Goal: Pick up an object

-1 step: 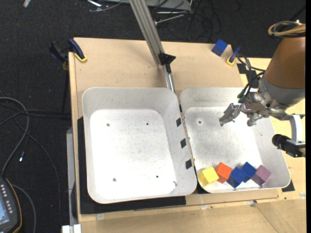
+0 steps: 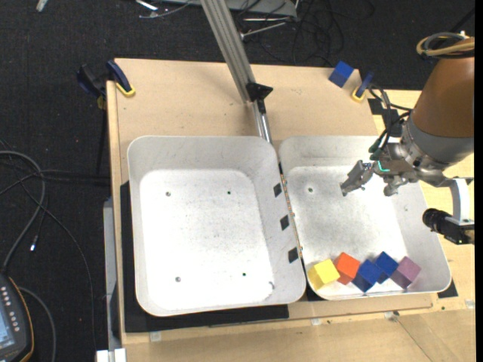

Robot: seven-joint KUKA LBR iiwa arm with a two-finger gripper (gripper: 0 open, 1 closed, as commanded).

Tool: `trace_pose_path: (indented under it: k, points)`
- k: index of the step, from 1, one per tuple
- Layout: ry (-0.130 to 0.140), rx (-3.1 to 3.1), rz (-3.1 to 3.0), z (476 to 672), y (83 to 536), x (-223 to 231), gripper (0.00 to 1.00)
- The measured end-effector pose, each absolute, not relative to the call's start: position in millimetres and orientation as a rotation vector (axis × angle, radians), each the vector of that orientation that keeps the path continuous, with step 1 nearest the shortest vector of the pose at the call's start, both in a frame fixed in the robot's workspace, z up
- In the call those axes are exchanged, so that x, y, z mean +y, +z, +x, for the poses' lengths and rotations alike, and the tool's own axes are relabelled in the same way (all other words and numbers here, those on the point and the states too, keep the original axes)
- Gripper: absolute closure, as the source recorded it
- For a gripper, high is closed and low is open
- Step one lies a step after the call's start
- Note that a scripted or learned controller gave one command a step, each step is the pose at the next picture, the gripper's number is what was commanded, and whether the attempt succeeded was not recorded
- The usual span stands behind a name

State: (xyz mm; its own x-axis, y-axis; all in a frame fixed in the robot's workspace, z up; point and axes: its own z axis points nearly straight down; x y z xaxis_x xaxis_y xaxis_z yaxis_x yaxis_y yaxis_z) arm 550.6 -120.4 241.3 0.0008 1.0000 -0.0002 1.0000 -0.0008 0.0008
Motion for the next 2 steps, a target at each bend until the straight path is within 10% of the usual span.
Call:
trace_pose_path:
  k: [2]
  points:
    - [-0.002,2.235,2.216,549.5,192,-55,0.0]
